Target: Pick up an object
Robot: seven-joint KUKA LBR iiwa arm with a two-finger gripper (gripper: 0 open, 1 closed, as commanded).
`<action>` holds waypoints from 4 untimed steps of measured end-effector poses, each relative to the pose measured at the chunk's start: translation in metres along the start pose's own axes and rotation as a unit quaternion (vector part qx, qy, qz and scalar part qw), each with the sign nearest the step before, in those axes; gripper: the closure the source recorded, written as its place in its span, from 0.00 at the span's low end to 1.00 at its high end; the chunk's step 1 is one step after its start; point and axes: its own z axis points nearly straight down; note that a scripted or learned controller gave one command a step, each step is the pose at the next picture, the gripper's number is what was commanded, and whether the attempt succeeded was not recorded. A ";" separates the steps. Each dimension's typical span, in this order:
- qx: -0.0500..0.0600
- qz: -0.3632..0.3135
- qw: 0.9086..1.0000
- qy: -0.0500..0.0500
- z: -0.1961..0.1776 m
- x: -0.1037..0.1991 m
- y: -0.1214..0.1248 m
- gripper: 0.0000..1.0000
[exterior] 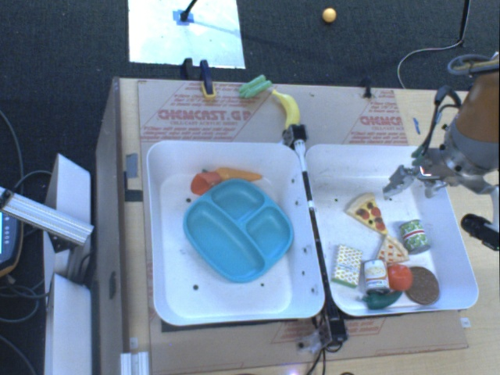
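Observation:
My gripper (412,184) hangs over the far right part of the right bin (328,178), with its fingers spread open and nothing between them. Just below and left of it lies a toy pizza slice (367,212). A small green can (414,237) stands nearer the front, right of the pizza. Along the bin's front edge lie a second pizza wedge (392,250), a cracker box (348,264), a small jar (375,273), a red tomato (400,276), a brown cookie (423,286) and a green piece (379,299).
The left bin (168,209) holds a blue divided plate (237,229), with an orange carrot (238,175) and a red piece (203,183) behind it. A banana (289,108) and a green toy (254,87) lie on the board behind the bins. A black clamp bar (306,186) runs between the bins.

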 end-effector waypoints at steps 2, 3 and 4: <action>-0.001 0.000 1.000 -0.001 0.086 0.002 0.022 0.00; 0.000 -0.001 1.000 0.000 0.127 0.034 0.010 0.00; -0.001 0.001 1.000 0.000 0.085 0.036 0.000 0.00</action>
